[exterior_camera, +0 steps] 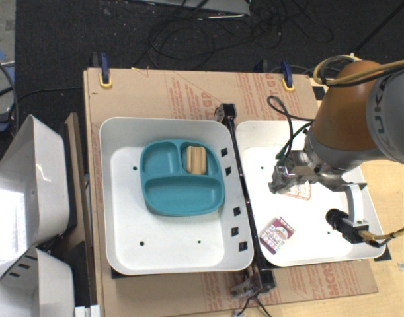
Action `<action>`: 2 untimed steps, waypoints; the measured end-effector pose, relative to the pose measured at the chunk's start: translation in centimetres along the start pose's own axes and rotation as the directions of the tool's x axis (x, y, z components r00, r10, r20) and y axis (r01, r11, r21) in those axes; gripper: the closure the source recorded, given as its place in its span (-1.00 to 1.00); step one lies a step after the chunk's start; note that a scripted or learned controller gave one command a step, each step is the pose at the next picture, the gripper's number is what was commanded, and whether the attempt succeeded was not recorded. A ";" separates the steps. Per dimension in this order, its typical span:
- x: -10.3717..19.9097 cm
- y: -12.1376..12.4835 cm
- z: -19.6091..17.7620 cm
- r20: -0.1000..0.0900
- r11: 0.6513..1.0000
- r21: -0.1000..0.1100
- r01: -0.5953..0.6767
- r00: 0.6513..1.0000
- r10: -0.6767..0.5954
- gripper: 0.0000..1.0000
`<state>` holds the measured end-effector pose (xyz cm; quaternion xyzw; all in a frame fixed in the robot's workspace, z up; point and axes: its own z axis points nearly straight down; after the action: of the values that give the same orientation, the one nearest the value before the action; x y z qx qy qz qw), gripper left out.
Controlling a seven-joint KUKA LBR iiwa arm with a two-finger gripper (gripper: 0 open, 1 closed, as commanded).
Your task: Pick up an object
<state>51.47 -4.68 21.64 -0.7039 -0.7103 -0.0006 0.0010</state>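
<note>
Above the right bin (254, 144), fingers (281, 180) over a small red-and-white packet (298, 191), their spread impossible to tell.

This was a robotics lab: a cardboard-topped bench (188, 91) clamped left of the gripper (285, 179), loose cables (208, 28) trailing on dark carpet beyond it.

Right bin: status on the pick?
End effector low in right bin, over a small packet; grip unconfirmed. Purple packet lies loose nearer the front. Teal tray in left bin.
</note>
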 end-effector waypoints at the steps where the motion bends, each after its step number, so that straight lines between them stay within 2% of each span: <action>1: 4.3 -0.8 -0.7 0.000 1.000 0.000 0.000 1.000 0.000 1.00; 2: 9.0 -1.2 -1.7 0.000 1.000 -0.001 0.000 1.000 0.000 1.00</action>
<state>50.23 4.33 23.38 -0.7038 -0.7104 -0.0010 0.0004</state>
